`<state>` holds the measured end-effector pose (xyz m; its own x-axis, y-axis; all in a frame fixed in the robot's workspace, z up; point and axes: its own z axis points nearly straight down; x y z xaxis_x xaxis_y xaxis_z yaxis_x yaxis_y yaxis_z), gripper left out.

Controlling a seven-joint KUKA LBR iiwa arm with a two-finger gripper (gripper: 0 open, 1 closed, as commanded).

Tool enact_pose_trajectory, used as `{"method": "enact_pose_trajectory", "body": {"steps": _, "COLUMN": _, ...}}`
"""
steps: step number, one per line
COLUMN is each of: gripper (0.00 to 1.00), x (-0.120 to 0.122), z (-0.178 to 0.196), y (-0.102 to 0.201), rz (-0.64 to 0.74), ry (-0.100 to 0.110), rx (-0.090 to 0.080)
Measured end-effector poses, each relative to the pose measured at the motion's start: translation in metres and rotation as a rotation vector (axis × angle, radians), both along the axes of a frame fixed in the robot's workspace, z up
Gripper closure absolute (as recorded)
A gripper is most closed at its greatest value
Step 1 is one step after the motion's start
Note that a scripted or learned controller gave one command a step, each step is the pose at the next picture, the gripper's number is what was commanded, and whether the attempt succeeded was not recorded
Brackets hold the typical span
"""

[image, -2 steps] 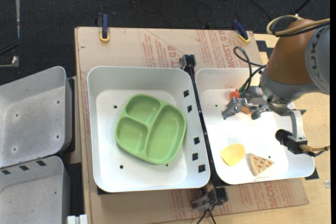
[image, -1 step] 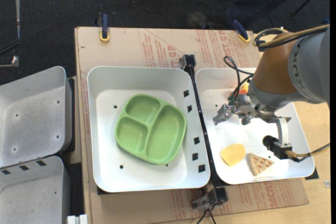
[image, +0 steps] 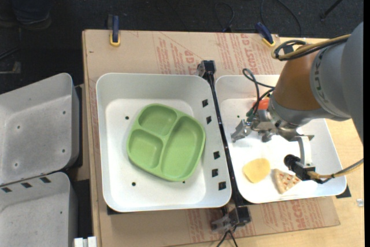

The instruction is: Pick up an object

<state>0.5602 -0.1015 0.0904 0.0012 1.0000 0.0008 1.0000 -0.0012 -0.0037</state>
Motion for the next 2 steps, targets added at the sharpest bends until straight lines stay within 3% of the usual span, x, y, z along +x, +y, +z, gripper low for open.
{"method": "enact_pose_trajectory", "body": {"steps": 1, "gripper": 1.0, "x": 0.001, "z": 0.012, "y": 0.0, "rz": -0.002, "ry": -0.003, "rx": -0.001}}
{"method": "enact_pose_trajectory", "body": {"steps": 2, "gripper": 1.0, "x": 0.009, "z": 0.061, "y": 0.007, "rz": 0.004, "ry": -0.009, "rx": -0.002}}
